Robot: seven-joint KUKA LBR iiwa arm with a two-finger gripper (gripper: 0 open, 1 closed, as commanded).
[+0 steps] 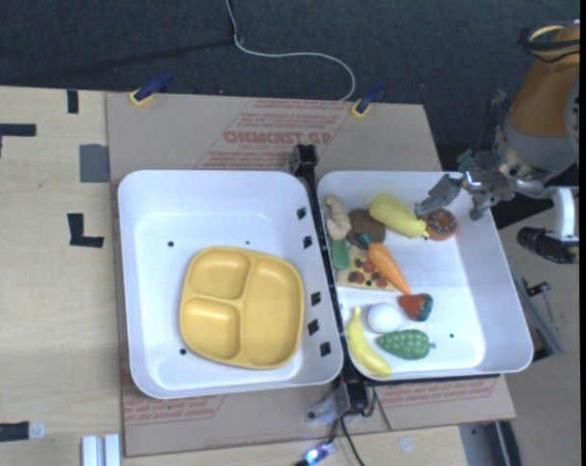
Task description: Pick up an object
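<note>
The right bin holds several toy foods: a yellow corn-like piece, a reddish-brown round piece, a carrot, a pizza slice, a white egg, green grapes and a banana. My gripper hovers over the bin's far right corner, open. Its left finger points toward the reddish-brown piece, which lies just in front of the fingers rather than between them. I hold nothing.
The left bin contains a yellow divided plate. A beige piece, a brown piece and a red-and-teal piece also lie in the right bin. A white cable runs across the dark back surface.
</note>
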